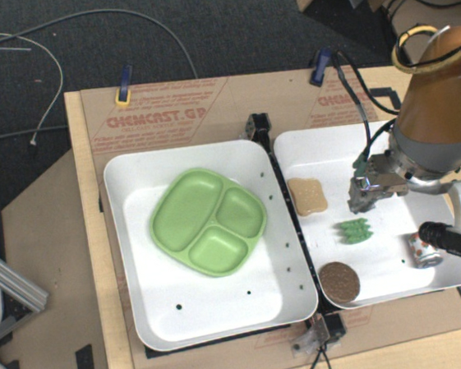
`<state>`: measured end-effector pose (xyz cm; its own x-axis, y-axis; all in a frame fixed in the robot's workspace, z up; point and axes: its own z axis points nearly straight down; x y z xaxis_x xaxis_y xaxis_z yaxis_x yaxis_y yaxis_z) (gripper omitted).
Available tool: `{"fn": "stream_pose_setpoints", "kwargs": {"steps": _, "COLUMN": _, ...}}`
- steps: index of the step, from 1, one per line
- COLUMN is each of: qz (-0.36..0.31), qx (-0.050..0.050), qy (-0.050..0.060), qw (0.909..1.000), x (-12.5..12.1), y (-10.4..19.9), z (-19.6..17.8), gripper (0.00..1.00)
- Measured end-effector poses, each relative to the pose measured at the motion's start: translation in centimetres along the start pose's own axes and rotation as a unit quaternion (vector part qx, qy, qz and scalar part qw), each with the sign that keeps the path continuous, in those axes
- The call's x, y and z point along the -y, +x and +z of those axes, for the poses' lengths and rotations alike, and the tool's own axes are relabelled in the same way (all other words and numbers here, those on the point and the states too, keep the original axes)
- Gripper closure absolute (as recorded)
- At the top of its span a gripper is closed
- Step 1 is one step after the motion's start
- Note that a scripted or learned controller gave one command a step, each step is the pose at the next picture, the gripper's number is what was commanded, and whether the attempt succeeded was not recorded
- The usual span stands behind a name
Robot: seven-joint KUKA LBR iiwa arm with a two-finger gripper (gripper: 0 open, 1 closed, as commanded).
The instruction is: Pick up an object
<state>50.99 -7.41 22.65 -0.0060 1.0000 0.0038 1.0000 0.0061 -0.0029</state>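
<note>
While your gripper [362, 196] hangs over the right bin [325, 145] w/ nothing visibly held (open/closed: can't tell), green toy [354, 231], bread slice [308, 195] & brown disc [339, 281] lie unpicked.

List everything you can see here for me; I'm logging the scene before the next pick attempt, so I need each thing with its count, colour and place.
Bins: 2, white, side by side on the bench.
Divided plate: 1, light green, three compartments, in the left bin.
Bread-like slice: 1, tan, right bin, near its left wall.
Small leafy toy: 1, green, middle of the right bin.
Round disc: 1, brown, front left corner of the right bin.
Small can-like item: 1, silver with red, right side of the right bin.
Clamps: 2, blue, on the board's far edge.
Cables: several, grey, on the dark floor.
Arm: 1, grey with orange band, from the right.
Gripper: 1, metallic, over the right bin, above the leafy toy.
</note>
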Motion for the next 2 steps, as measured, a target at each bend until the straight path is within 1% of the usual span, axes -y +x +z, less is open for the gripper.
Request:
{"fn": "stream_pose_setpoints", "kwargs": {"steps": 1, "qz": -0.001, "qx": 0.0, "qy": -0.002, "qw": 1.0, "x": -1.3, "y": 6.1, "z": -0.1, "gripper": 1.0}}
{"fn": "stream_pose_setpoints", "kwargs": {"steps": 2, "qz": 0.0, "qx": 0.001, "qy": -0.002, "qw": 1.0, "x": -1.9, "y": 11.0, "z": -0.7, "gripper": 1.0}}
